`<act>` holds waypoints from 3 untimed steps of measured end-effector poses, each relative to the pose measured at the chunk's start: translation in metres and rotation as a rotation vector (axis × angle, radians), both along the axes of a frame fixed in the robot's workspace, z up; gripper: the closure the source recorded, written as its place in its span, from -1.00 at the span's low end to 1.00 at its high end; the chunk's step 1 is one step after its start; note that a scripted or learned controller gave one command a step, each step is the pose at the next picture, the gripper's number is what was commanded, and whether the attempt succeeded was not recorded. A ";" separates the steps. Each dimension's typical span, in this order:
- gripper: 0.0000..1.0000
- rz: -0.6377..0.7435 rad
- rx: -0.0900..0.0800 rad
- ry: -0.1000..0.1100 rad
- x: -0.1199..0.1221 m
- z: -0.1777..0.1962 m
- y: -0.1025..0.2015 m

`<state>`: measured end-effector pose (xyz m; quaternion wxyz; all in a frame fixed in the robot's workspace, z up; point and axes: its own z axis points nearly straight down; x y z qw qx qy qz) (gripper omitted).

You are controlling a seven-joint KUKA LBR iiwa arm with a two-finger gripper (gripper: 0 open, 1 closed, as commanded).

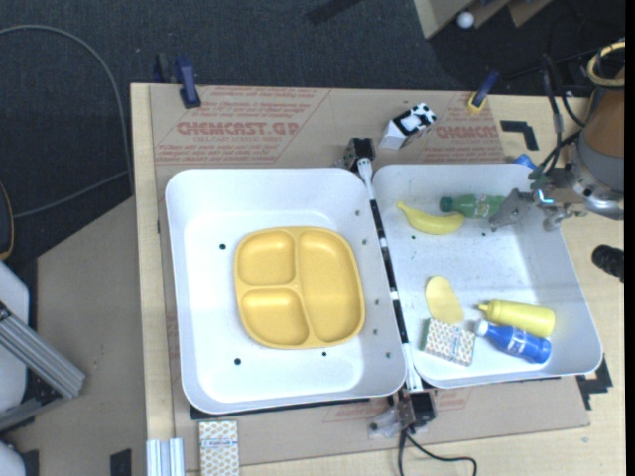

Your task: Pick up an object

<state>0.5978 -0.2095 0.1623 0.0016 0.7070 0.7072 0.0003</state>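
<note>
Jaws near curved yellow banana (432,220), green bottle (471,204), shallow white bin (587,337)

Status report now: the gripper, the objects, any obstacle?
Gripper low in right bin, by green bottle. Nothing seen held. Banana close beside bottle.

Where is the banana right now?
The banana lies in the right bin, near its far left corner, just beside the green bottle.

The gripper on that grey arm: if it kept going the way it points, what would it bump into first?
Probably the green bottle: the gripper points left at it, with the yellow banana just beyond. Its height is unclear, so it might pass above.
</note>
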 end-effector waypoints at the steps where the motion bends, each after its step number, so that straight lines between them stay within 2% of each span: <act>1: -1.00 0.001 0.001 0.000 0.053 0.069 0.038; 2: -1.00 0.000 0.002 0.005 0.068 -0.046 -0.007; 3: -1.00 0.001 -0.001 -0.002 0.070 0.055 -0.014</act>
